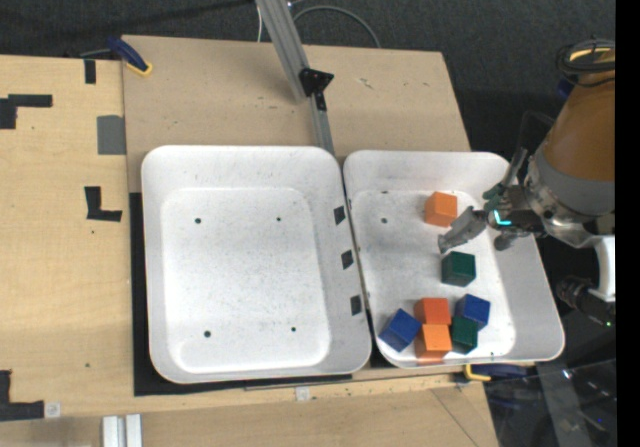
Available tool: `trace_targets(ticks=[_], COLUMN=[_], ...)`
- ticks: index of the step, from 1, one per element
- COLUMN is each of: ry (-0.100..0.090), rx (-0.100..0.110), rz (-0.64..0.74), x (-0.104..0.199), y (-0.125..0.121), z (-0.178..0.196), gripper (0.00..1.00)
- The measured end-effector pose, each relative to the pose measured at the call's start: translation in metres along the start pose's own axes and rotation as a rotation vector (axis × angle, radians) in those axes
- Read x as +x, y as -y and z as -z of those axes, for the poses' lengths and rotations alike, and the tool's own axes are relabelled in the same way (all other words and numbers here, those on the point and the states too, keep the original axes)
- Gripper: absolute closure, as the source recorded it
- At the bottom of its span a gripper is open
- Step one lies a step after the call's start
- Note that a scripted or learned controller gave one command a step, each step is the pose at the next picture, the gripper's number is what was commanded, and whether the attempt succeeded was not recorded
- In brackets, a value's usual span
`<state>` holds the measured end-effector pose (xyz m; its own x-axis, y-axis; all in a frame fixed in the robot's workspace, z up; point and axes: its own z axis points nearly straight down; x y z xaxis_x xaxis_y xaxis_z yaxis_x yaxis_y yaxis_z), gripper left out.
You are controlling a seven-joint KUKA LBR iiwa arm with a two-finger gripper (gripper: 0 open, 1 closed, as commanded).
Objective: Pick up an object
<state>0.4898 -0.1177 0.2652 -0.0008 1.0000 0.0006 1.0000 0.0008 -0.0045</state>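
Green is what I'm tracking: a dark green cube (459,268) sits in the middle of the right bin (530,280), and it's the block closest to my end effector (462,233). From the overhead camera view, the end effector hangs over the right bin, reaching in from the right, its tip just above and up-frame of that green cube, with an orange cube (440,207) just beside it on the far side. So the tip sits between the two, green toward the near edge, orange toward the far edge and slightly left. Whether the end effector is spread or pressed together I cannot tell; it reads as one grey wedge at this slant, and nothing shows pinched in it. The cubes are squarish, so no long axis to line up on. Down at the near end of the right bin there's a cluster: blue cube (401,328), two orange blocks (434,325), another blue (474,310), another green (464,333), all touching or nearly, well apart from the tip. Left bin (240,160) on the worktop (200,85) isn't in play. My guess: a short drop toward the near side gets the green one.
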Motion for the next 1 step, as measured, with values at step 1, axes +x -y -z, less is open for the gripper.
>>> trace_targets(ticks=[1], ry=[0.001], rx=[-0.004], rz=[0.001], x=[-0.0001], y=[-0.0007], z=[0.0017], gripper=[0.0])
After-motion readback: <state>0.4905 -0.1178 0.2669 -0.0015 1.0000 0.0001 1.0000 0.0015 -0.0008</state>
